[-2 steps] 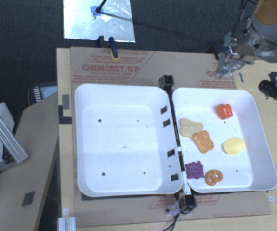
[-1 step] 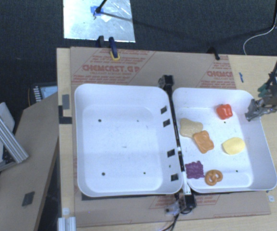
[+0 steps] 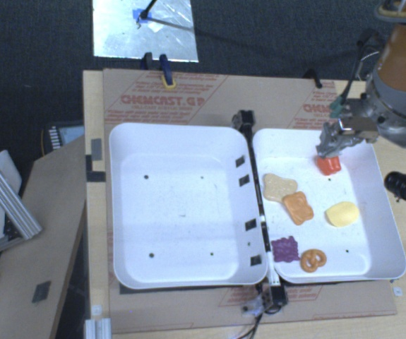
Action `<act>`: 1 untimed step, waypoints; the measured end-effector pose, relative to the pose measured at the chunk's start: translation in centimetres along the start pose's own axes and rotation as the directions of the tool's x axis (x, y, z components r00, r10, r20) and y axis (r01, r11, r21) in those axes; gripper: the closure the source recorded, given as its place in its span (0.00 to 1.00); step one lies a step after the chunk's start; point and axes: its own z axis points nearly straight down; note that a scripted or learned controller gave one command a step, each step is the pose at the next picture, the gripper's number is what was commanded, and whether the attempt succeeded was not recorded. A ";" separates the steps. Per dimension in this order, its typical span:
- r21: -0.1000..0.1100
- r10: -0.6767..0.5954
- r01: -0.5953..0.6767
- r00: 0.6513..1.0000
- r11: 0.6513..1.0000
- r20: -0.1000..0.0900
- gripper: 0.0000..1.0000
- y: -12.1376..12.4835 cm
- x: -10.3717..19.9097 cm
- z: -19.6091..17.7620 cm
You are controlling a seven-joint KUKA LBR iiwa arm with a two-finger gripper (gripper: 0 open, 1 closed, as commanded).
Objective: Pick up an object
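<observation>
Red letters are printed on the brown cardboard sheet (image 3: 188, 94) that lies under the two white bins. Up and to the left of the gripper (image 3: 330, 150), past the top edge of the left bin (image 3: 178, 203), the big red word reads "CHEMCAST G P", or something very close to that. Smaller red words sit around it, but they are too tiny to read. More red print of the same kind sits just above the gripper, at the top of the right bin (image 3: 372, 210). It is partly hidden and cannot be read.
</observation>
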 end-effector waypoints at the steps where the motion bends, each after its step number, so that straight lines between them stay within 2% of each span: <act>1: 0.003 0.004 -0.004 1.000 1.000 0.000 1.00 -0.9 6.5 -3.5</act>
